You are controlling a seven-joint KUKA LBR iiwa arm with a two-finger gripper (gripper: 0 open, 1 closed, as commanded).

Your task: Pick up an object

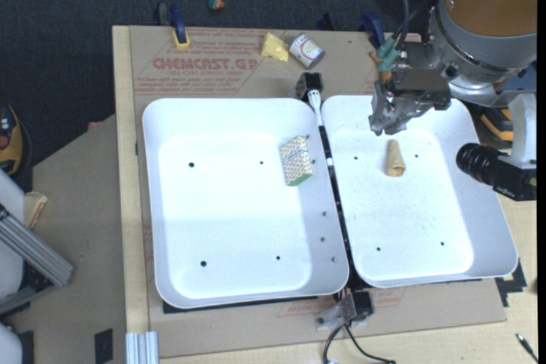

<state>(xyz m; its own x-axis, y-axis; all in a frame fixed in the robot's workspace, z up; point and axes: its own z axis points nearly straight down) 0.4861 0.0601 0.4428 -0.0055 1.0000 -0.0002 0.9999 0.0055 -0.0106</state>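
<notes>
right bin [478, 264] | tan cone [394, 158] inside | gripper [386, 125] just above cone

Two white bins [171, 209], a tan cone [393, 158], a green-and-white patterned packet [296, 160], brown board [213, 62].

right bin [444, 217] open — cone [393, 158] alone

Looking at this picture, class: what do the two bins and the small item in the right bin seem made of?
Bins: probably smooth moulded plastic, white with a soft sheen and rounded rims. Small item: tan, matte, cone-like; perhaps cork or wood, too small to tell.
</notes>
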